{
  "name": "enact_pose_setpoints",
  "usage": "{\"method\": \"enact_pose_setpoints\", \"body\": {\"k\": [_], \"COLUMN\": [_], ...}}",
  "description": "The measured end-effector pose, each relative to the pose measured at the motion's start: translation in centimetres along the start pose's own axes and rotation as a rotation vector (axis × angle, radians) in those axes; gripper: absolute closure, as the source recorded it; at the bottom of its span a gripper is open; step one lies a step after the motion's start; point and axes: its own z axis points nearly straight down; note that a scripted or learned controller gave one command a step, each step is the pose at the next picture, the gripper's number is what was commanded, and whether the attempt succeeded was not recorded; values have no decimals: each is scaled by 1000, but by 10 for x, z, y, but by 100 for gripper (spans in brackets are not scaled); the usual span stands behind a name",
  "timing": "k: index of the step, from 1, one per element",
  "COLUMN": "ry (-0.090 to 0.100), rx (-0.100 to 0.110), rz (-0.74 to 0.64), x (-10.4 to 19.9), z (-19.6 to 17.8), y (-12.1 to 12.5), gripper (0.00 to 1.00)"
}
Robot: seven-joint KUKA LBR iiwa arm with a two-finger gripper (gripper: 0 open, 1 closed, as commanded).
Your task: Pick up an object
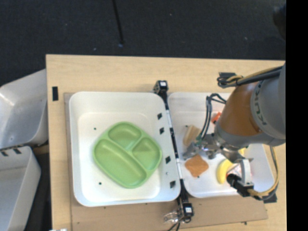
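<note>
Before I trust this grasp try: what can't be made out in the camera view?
- Hand: too small and blurred to judge its fingers.
- Right shallow white bin: its middle and right part lie under the grey arm with orange band.
- Yellow banana-shaped object: partly covered by the wrist.
- Small orange item: mostly hidden behind cables; unidentifiable.

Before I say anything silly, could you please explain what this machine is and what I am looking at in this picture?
One camera fixed above a wooden bench looks down at a slant. The grey machine with the orange band is a robot arm reaching in from the picture's right; its job is picking up an object. Two shallow white bins sit side by side. The left bin holds a green divided plate. In the right bin lie a brown round piece, a tan block and a yellow banana-like toy. The gripper hangs low over the brown piece; I cannot tell whether it holds anything.
</note>
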Motion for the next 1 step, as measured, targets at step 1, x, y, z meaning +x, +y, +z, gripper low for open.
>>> {"method": "enact_pose_setpoints", "body": {"k": [1], "ry": [1], "rx": [-4], "rz": [8], "x": [-1], "z": [-12], "y": [1], "gripper": [100]}}
